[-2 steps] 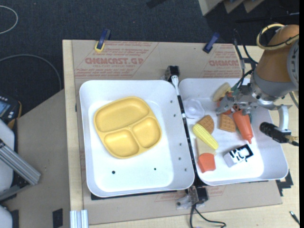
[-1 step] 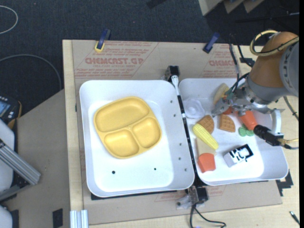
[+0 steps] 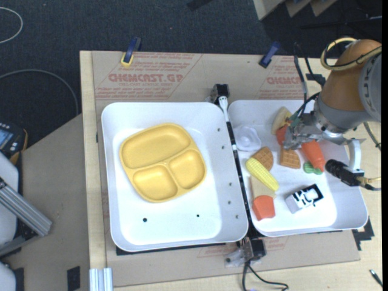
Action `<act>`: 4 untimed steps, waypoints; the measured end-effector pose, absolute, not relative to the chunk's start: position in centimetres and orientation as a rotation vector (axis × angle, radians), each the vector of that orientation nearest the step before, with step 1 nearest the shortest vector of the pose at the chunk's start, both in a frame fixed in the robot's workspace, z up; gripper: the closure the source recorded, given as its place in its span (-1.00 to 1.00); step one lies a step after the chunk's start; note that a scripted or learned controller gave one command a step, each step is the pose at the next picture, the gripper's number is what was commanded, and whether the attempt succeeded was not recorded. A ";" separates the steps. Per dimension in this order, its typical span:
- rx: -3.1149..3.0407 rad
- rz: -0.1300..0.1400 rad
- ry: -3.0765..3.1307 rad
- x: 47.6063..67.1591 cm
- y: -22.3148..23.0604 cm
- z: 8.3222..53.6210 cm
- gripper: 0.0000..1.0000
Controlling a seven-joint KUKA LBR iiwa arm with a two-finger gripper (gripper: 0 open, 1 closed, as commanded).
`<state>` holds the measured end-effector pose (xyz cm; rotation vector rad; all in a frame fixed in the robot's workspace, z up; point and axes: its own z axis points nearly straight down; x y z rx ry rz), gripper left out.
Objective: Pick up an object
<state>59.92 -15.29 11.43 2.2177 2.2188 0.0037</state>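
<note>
The right bin holds several toy foods: a yellow corn cob, a waffle piece, a cracker, an orange carrot with a green top, a red-orange cup, a black and white block and a clear plastic lid. A banana-like piece lies at the bin's far side. My gripper reaches down from the right over the far middle of this bin, just above the waffle and beside a red item. The arm's wrist covers its fingers.
A yellow divided plate lies in the left bin. A black divider strip runs between the bins. Blue clamps hold the cardboard base at the far edge. Cables trail beside the arm on the right.
</note>
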 end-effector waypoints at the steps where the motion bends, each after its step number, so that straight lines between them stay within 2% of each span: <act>1: 2.217 0.005 2.218 59.3 -15.2 17.5 1.00; 2: 2.214 0.006 2.217 59.5 -15.3 22.9 1.00; 3: 2.219 0.000 2.228 56.9 -10.7 23.5 1.00; 4: 2.219 0.000 2.229 55.2 -6.2 24.0 1.00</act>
